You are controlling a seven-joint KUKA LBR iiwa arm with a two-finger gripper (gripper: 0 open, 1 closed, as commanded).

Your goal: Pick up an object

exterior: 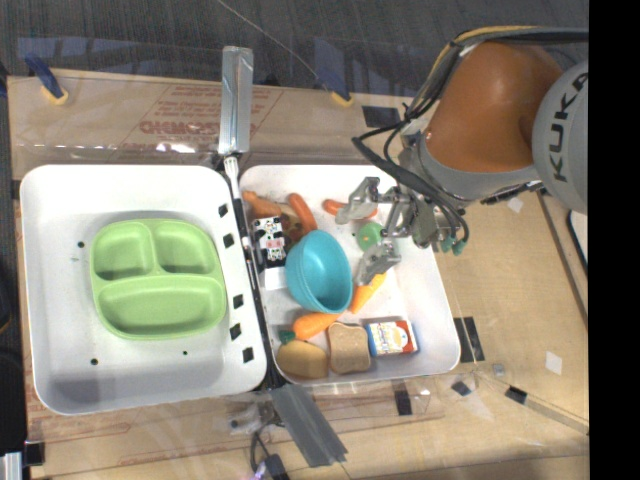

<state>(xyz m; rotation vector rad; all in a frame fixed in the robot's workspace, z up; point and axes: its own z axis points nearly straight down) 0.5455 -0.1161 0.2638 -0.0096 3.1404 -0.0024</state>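
Reaching in from the right, my arm (500, 98) hangs over the right bin (440, 313), the left bin (40, 298) holding a green divided plate (158, 278). I judge this the approach step. The gripper (375, 223) has its fingers spread, nothing between them, a small green piece (369, 235) just beneath. Next, I'd lower and close. A teal bowl (318, 268) sits just left; an orange carrot (365, 293) lies nearer. Wooden bench (520, 318), grey carpet (100, 8) beyond.

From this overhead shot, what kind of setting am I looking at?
Probably a robot lab's bin-picking bench: a KUKA arm reaches over two white bins, the left bin holding a green divided plate, the right bin holding toy food around a blue bowl.
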